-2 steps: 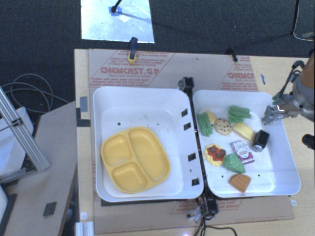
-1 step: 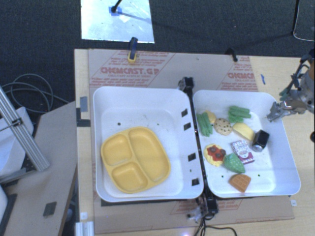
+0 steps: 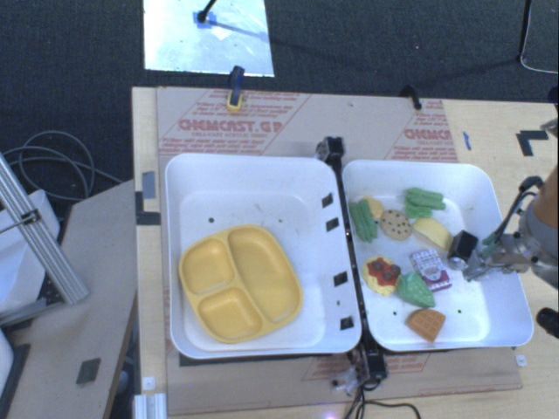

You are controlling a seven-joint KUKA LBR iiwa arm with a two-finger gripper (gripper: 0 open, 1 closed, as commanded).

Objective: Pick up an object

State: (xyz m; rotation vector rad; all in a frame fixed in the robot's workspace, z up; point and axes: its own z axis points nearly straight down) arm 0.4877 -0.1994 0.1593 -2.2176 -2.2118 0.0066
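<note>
Purple packet (image 3: 431, 268) just left of jaws, ungrasped.

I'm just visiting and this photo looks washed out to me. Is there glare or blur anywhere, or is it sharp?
Camera view: the two white bins come out very bright with little surface detail, and the shiny sheet on the floor glares white; the yellow tray and the toy foods read fairly clearly but softly; the gripper and arm at the right edge look slightly smeared.
</note>
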